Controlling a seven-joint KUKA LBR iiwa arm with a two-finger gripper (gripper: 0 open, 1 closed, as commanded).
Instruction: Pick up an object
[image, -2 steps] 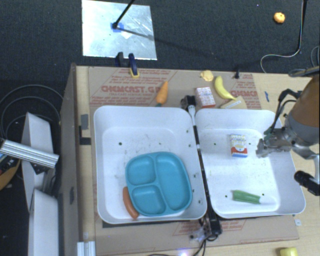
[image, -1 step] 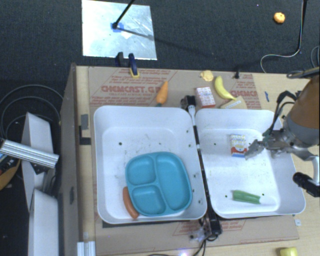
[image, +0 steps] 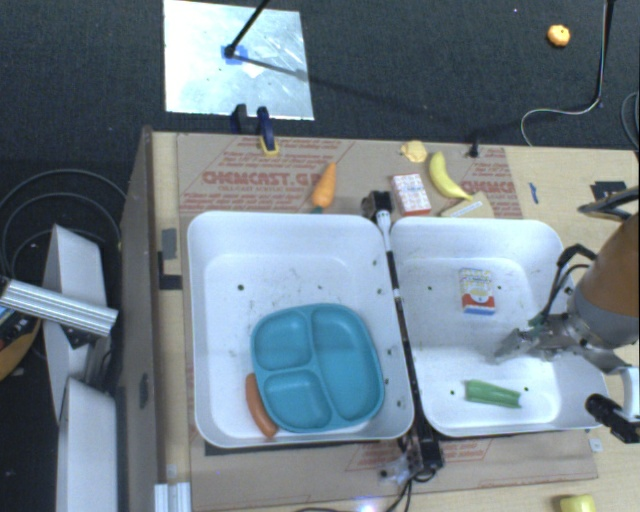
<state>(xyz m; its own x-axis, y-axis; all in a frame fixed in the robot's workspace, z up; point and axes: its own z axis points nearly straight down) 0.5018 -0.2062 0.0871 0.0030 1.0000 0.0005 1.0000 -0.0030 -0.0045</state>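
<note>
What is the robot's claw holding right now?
Nothing. The gripper hangs in the right bin with no object between its fingers; the green stick lies just below it.

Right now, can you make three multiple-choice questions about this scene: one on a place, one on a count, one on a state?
1. Where does the green object lie?
A. in the right bin
B. in the left bin
C. on the cardboard

2. How many compartments has the blue tray?
A. two
B. three
C. five

3. How does the orange sausage lie?
A. on the tray
B. beside the tray's left edge, on the bin floor
C. in the gripper

Answers: 1 A, it lies near the right bin's front wall. 2 B, two ridges split it into three. 3 B, it rests next to the tray.
</note>
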